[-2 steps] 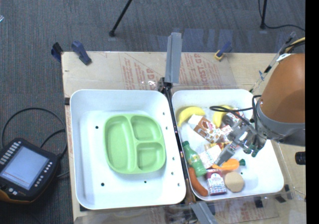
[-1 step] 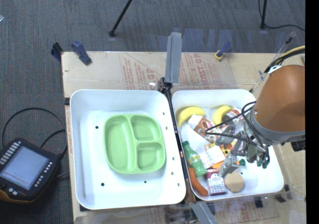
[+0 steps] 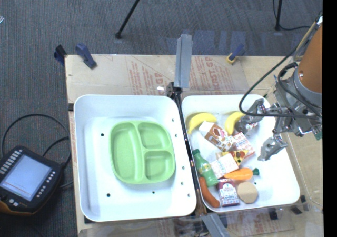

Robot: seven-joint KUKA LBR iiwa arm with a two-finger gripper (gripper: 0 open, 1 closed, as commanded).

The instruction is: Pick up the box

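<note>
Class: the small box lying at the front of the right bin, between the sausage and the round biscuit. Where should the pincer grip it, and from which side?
Grip the box across its two long sides, from above. It lies flat; the sausage and biscuit crowd it, leaving little finger room.

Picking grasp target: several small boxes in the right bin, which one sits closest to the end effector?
The red-and-white box at the pile's right edge, below the right banana. It lies nearest the end effector; the others sit further left or nearer the front rim.

The arm [image 3: 315,65] wore an orange band above a grey wrist; black cables looped beside it; the gripper [image 3: 265,131] was dull grey metal.
</note>
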